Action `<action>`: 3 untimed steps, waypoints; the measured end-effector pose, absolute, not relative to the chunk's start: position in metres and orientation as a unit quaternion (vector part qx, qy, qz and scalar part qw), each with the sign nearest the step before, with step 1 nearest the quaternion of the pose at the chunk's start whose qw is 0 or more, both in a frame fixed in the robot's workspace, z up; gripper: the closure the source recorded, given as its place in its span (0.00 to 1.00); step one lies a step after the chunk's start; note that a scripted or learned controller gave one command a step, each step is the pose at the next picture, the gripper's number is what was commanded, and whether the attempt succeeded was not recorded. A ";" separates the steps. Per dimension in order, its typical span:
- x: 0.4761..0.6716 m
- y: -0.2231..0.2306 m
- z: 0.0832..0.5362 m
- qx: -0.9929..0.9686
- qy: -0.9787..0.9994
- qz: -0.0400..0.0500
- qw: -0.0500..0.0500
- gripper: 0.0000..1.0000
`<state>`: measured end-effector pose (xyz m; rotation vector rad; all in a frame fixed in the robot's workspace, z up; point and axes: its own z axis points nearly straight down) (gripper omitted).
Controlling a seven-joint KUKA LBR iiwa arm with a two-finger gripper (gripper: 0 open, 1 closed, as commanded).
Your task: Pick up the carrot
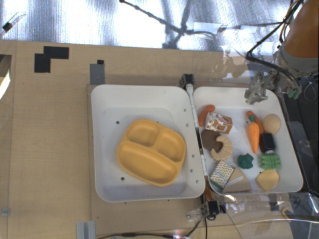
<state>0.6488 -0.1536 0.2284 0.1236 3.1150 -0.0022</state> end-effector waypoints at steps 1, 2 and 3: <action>0.646 -0.155 0.224 0.041 0.999 0.000 0.007 0.00; 0.624 -0.178 0.093 -0.011 1.000 -0.001 0.008 0.00; 0.575 -0.183 0.090 -0.094 0.996 -0.002 0.008 0.00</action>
